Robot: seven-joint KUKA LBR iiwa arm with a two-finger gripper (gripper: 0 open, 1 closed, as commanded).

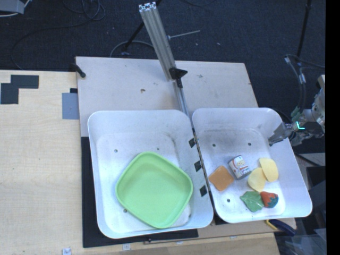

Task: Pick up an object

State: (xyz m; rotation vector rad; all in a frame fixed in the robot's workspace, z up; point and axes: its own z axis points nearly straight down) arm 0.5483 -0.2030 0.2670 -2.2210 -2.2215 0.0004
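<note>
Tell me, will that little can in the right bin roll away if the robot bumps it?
Probably. The little can looks round-sided and lies tilted, so a nudge may roll it. It seems small, likely light. The orange block beside it might stop it.

No text can be read anywhere. The small can [240,167] in the right bin [249,122] bears a label, too blurred to read.

Robot lab: bench [159,84], white bins [106,137], floor cables [79,1].

Right bin [228,122] rear half open for descent, small objects clustered toward its front-right corner, green plate [154,189] filling left bin [106,126] front, slanted metal rail [159,36] rising behind the bins
</note>
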